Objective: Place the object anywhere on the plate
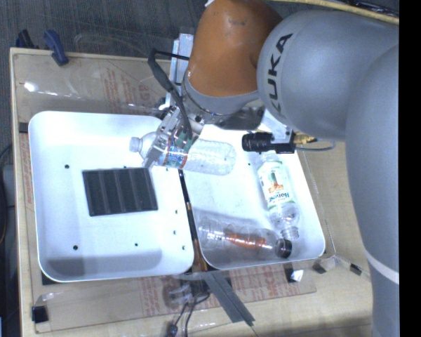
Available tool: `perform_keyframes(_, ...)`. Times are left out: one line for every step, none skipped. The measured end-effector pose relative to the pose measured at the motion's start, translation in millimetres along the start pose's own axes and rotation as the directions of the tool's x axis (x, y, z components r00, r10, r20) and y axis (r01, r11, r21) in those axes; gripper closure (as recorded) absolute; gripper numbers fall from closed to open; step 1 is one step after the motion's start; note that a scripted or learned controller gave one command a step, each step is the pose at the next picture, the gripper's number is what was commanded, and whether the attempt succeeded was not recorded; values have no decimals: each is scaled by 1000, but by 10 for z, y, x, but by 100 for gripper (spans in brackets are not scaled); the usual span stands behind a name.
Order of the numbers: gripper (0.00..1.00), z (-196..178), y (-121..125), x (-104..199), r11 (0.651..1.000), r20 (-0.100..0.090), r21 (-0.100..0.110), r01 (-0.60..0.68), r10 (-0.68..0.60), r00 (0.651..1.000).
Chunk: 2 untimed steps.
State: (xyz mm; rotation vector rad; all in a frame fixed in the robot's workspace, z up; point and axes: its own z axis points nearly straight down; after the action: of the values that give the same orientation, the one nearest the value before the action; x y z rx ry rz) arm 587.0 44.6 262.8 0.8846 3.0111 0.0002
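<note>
A dark ribbed rectangular plate [119,192] lies flat in the left bin [49,153]. My gripper [174,140] reaches down from under the orange band, over the divide between the two bins. It is shut on a clear plastic bottle [207,158], gripping it near the label. The bottle lies level in the air, with its cap end [136,144] pointing left over the left bin and its base over the right bin. It hangs just up and to the right of the plate's far right corner.
In the right bin [316,241], a clear bottle with a white and orange label [276,192] lies along the right wall. Another clear bottle with a black cap [242,239] lies along the near wall. A blue clamp [55,46] sits at the bench's far left corner.
</note>
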Motion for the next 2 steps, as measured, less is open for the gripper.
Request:
perform_keyframes(0,0,-1,-1,1000,0,0,0,0,1000)
perform_keyframes(0,660,225,199,991,-6,6,-132,132,991)
